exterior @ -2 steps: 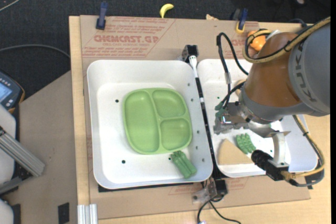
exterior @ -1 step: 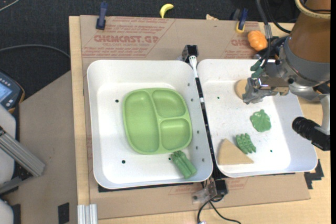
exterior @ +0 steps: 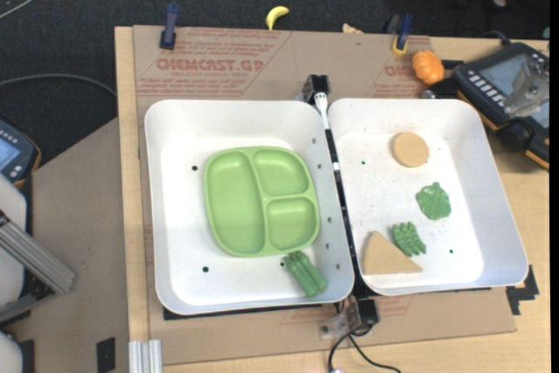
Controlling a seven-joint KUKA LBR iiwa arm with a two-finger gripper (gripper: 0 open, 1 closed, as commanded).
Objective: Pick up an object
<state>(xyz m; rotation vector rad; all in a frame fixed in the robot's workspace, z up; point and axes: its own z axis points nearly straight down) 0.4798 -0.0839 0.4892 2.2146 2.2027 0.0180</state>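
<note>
The left bin [exterior: 170, 188] holds a green divided plate [exterior: 260, 200] and a green toy vegetable [exterior: 304, 272] lying near its front right corner. In the right bin [exterior: 493, 214] lie a round tan cookie [exterior: 410, 148], a green broccoli piece [exterior: 433, 201], a small green ridged piece [exterior: 407, 238] and a tan wedge [exterior: 387, 257] touching that ridged piece.
Both bins rest on a cardboard sheet [exterior: 227, 57] held by blue clamps [exterior: 169, 24]. A yellow banana toy [exterior: 276, 15] and an orange ball [exterior: 427, 66] lie beyond the bins. A black handheld controller [exterior: 502, 87] sits at the right.
</note>
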